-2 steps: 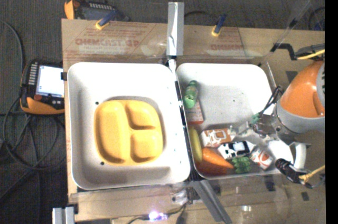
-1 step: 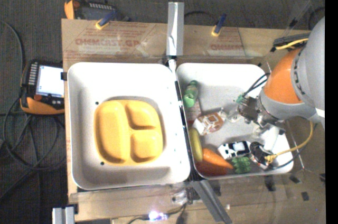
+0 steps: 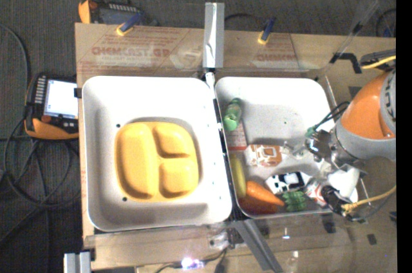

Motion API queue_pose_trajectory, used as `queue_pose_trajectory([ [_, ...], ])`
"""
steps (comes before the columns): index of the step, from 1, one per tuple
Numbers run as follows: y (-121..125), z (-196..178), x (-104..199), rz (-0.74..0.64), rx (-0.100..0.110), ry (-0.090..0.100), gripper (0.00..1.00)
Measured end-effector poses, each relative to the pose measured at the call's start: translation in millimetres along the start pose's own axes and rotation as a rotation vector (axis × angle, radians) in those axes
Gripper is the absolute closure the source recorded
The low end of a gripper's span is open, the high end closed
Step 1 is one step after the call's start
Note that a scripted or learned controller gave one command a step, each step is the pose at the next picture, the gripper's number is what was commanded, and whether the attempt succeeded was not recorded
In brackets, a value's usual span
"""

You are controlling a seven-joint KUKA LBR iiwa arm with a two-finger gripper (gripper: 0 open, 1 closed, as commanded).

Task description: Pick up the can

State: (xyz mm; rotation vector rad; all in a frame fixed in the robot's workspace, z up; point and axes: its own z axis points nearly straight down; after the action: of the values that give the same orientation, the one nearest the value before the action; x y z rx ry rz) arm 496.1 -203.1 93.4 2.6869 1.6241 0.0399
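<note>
The left bin holds one thing: a yellow divided tray with three compartments, lying flat near the bin's middle. Just across the shared rim, the right bin is crowded along its left wall and near edge. At the far left of it lies a green can, on its side against the wall, well apart from the arm. Nearer along the same wall lies a yellow banana, and beside its near end an orange carrot lies along the near edge. Right of the banana sits a small white and orange carton. Nearer lies a black-and-white object, and just beside it a dark green leafy piece. The gripper hangs over the bin's right side, by the wall; whether its claw is wide or narrow cannot be told, and nothing is seen held in it.
</note>
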Motion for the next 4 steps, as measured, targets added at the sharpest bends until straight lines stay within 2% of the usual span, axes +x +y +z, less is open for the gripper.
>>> queue_pose_trajectory([
  [1, 2.3, -7.6, -4.0, 0.003, -0.007, -0.01, 1.0],
  [2, 39.7, -119.4, 30.1, 0.068, 0.018, -0.028, 1.0],
  [3, 22.3, 5.6, 33.1, 0.112, 0.006, -0.022, 1.0],
  [4, 17.3, 6.4, 89.7, -0.027, 0.0, -0.026, 1.0],
])
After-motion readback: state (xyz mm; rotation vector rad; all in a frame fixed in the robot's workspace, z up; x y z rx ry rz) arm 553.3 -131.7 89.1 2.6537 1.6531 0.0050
